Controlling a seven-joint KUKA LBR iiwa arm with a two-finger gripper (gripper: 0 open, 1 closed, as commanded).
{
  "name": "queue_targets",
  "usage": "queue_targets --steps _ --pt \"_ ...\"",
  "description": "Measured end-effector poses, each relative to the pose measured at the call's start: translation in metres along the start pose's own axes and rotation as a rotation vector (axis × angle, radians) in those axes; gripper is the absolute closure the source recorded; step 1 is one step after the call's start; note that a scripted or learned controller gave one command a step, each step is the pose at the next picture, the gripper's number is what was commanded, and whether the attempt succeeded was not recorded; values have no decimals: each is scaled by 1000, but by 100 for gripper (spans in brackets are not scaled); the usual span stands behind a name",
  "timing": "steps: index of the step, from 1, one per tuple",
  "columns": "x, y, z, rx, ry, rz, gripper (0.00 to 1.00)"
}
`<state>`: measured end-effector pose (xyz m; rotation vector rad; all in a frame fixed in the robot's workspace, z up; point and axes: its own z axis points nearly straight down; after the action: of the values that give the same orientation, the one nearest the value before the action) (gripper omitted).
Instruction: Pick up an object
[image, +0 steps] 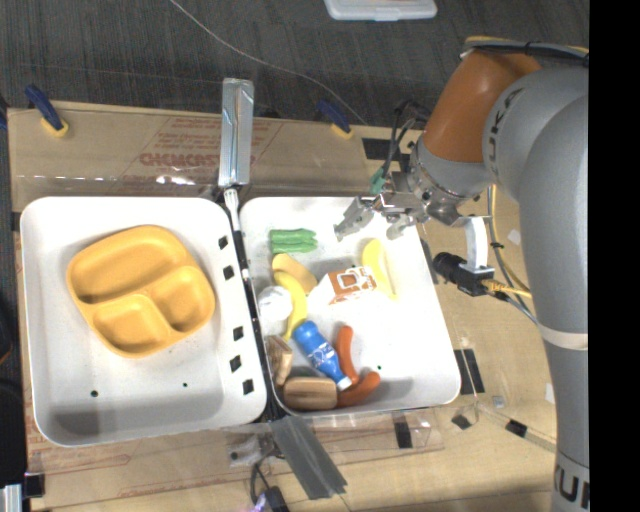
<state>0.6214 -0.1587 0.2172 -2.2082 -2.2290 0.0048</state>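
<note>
Resting in the left bin (40, 300), a yellow divided tray (140, 288) sits apart from the toy food heaped in the right bin (425, 340). Above that bin's far edge the claw (376, 220) hangs open and empty, near a pale banana (375, 265). A straight descent onto the banana looks cleanest. Items at the pile's bottom overlap and are hard to identify.

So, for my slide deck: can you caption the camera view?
Gripper open over the right bin of toy food; a yellow tray lies in the left bin.
</note>
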Motion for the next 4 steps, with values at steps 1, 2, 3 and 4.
queue_targets --steps 1,2,3,4 --pt "27 -92 127 0 2 -18 0" --pt "26 -92 127 0 1 -17 0" --pt "34 -30 125 -4 -2 318 0" --pt "68 4 125 -3 0 474 0"
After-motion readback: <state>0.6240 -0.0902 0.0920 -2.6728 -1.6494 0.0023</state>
